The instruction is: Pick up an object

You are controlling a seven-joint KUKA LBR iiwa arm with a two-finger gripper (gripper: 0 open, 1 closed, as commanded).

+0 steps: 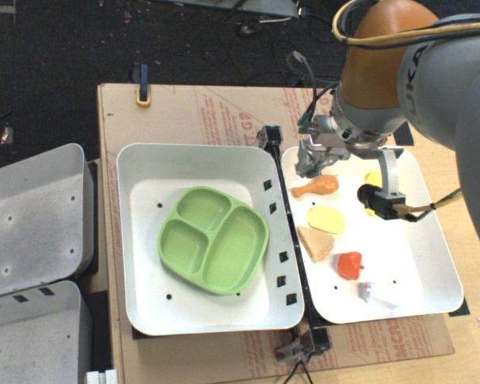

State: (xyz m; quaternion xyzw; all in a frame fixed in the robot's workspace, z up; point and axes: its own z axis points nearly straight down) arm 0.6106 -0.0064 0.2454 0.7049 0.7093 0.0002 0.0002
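On the desk (192,118), the left bin (128,238) carries only a green plate with compartments (214,240), which lies flat in its middle. Nothing there is touched.

The hand (310,165) hangs over the far left corner of the right bin (420,246), close to the wall between the two bins. Whether it is spread or pressed together, I cannot tell from this slant. No thing shows inside it, so I judge that the picking is not yet done.

Just to the right of the hand and a little nearer lies an orange drumstick toy (318,186). It rests on the bin floor and seems the most probable target. Nearer than it lie a yellow oval piece (326,219) and a tan wedge (316,243), which touch or almost touch each other. Further right and nearer are a red piece (349,265) and a small pale scrap (366,292), both apart from the others.

What is left, in my judgement, is nearly all of the task: to come down on one thing, to close on it and to lift it.
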